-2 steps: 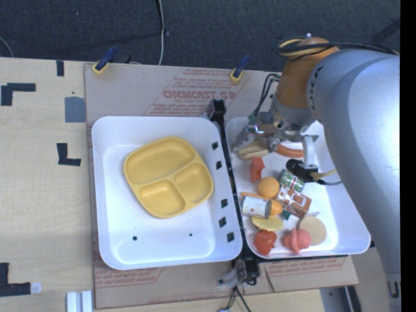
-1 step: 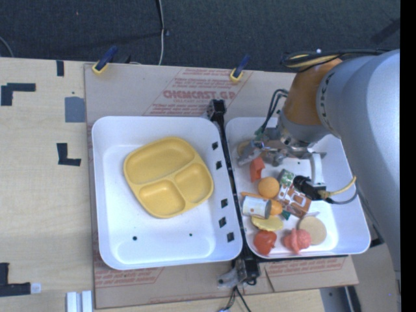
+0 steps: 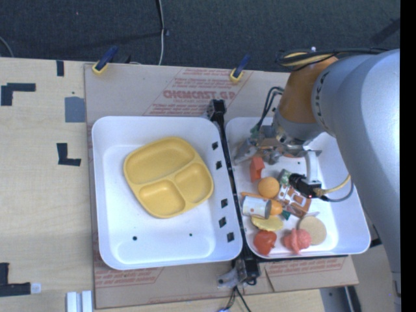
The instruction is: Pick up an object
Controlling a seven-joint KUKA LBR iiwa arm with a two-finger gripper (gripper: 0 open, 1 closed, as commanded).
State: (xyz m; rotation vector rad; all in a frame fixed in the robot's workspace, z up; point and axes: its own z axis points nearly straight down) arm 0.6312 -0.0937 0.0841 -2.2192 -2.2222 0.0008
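Observation:
The right bin (image 3: 348, 233) holds several toy foods. A red-orange piece (image 3: 257, 168) lies near its left wall, with an orange ball (image 3: 268, 187) just below it. Further toward the front are a white cup-like piece (image 3: 255, 207), a yellow piece (image 3: 268, 224), a red tomato (image 3: 264, 242), a pink lump (image 3: 297, 240) and a tan disc (image 3: 314, 229). My gripper (image 3: 258, 151) hangs over the bin's back left part, just above the red-orange piece. Its grey fingers look spread, and nothing is between them.
The left bin (image 3: 107, 174) holds a yellow divided plate (image 3: 169, 176) in its middle. A black divider (image 3: 224, 174) runs between the two bins. The grey arm (image 3: 364, 122) covers the right bin's right side. Blue and yellow clamps sit at the board's back edge.

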